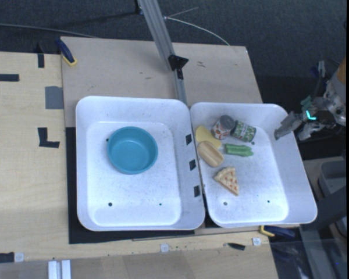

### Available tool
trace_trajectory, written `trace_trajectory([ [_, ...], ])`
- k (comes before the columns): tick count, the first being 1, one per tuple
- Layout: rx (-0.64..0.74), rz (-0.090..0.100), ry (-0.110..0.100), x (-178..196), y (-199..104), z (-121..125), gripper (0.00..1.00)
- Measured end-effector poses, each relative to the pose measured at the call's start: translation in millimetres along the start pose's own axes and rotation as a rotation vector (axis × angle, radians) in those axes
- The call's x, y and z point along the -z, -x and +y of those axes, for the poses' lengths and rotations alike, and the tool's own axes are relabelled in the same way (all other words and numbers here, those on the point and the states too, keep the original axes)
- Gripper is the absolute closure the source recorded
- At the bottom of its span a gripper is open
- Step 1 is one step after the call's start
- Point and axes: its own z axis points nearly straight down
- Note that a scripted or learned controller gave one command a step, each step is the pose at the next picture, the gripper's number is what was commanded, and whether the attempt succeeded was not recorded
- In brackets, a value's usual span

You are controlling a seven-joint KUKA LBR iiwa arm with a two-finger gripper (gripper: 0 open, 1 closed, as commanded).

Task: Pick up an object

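The right bin [279, 208] holds a cluster of small toy foods: a yellow piece [203, 134], a tan bread roll [210, 153], a green pickle-like piece [238, 150], a can with a green label [242, 131], a round grey and red can [223, 127] and a pizza slice [227, 180]. My gripper [296, 128] hovers at the bin's right rim, off to the right of the cluster. Its two dark fingers [284, 126] stand apart with nothing between them.
The left bin [93, 208] holds a blue bowl [132, 149]. A slanted metal pole [160, 34] runs down from the top to the gap between the bins. Tape marks lie on the wooden bench at left.
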Motion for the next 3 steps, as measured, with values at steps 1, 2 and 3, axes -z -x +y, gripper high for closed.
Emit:
trace_trajectory([
  [1,0.0,0.0,0.001,1,0,0,0.0],
  [2,-0.001,0.0,-0.003,-44,2,-4,0.0],
  [3,0.001,0.001,-0.004,-100,-1,5,0.0],
])
